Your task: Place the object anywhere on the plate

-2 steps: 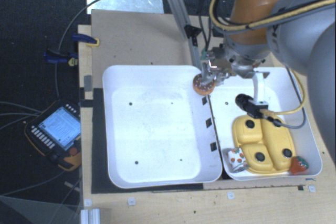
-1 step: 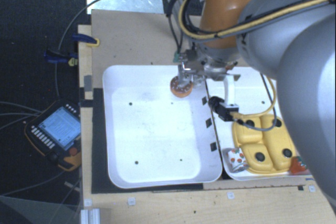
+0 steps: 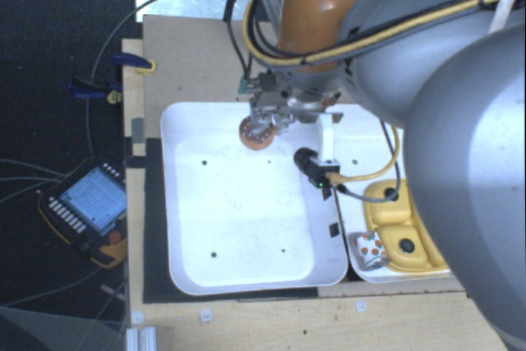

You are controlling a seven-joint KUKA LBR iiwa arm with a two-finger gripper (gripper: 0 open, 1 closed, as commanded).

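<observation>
A small round brown object (image 3: pixel 256 136) shows at the far end of the left bin (image 3: pixel 238 259), just under the tip of my gripper (image 3: pixel 263 124). The gripper comes down from the orange wrist band directly onto it and covers its upper edge. Whether the object rests on the bin floor or hangs off it is unclear. A yellow plate (image 3: pixel 399 230) lies in the right bin (image 3: pixel 362 271), partly hidden by the arm.
A small white cube with red dots (image 3: pixel 368 249) sits beside the yellow plate at the right bin's near left. A black cable plug (image 3: pixel 312 166) hangs from the arm over the divide between the bins. A teach pendant (image 3: pixel 86 205) lies off the bench at the left.
</observation>
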